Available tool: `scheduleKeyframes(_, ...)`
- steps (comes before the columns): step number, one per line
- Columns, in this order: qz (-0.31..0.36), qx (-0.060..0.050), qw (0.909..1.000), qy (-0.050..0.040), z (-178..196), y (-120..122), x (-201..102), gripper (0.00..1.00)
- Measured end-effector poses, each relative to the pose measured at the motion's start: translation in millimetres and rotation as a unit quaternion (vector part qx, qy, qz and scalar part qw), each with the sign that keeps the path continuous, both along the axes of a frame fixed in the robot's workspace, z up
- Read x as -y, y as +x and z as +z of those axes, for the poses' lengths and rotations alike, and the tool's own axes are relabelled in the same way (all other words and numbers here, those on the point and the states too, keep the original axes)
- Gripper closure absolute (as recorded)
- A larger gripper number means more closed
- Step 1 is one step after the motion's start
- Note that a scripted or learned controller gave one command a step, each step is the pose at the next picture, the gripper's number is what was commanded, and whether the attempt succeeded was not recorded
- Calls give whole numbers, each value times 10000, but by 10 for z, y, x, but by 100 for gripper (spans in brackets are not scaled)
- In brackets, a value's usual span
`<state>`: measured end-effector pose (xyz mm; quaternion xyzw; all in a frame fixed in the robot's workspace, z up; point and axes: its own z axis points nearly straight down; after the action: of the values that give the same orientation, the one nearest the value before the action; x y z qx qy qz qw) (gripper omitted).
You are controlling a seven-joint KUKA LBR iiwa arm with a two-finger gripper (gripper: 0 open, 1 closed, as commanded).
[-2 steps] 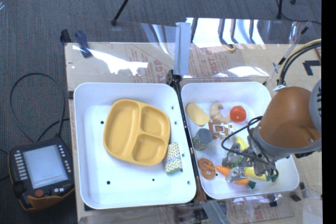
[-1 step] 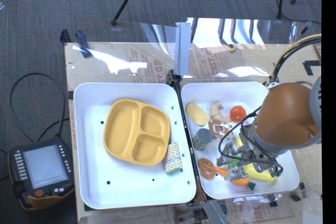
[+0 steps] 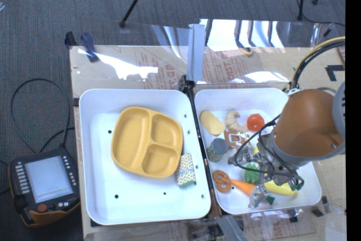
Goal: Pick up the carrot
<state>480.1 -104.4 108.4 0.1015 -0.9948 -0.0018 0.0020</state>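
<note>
Lying near the front of the right bin [image 3: 307,186], the carrot [image 3: 243,187] points toward a pretzel [image 3: 222,181] on its left. My gripper [image 3: 265,192] hangs just beside its thick end; whether it grips anything, I cannot tell. A banana [image 3: 282,188], tomato [image 3: 255,121] and potato [image 3: 211,122] share that bin. The left bin [image 3: 96,178] holds a yellow divided plate [image 3: 148,141] and a patterned sponge [image 3: 185,170].

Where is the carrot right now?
The carrot lies in the right bin, near its front edge, just right of the pretzel and beside the gripper.
</note>
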Motion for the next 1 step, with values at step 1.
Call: scheduleKeyframes(1, 1530, 29, 9882, 5, -237, 58, -245, 0)
